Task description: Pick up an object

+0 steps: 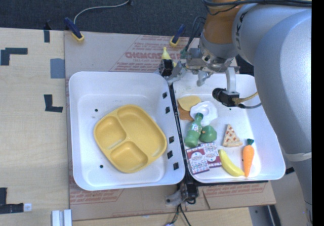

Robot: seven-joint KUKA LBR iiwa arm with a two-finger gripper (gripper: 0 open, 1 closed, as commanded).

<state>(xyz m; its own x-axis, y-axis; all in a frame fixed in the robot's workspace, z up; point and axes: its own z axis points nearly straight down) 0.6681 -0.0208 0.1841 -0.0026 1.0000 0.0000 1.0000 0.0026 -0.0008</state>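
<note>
Nearest us in the right shallow white plastic bin [273, 162] we saw a red-and-white printed packet [198, 159], a yellow toy banana [230, 164] and an orange toy carrot [247, 157] upright just beside it. Behind them sat a triangular pizza slice toy [232, 137] and a green bottle-like toy [197, 131], touching a white piece, with a tan round flat toy [188, 104] farther back. The left white bin [81, 119] held a yellow three-compartment plastic tray [130, 137]. Farthest, the grey two-finger gripper [204, 71] hovered over the right bin's back edge; we couldn't tell its finger spacing, and nothing was seen between them.
</note>
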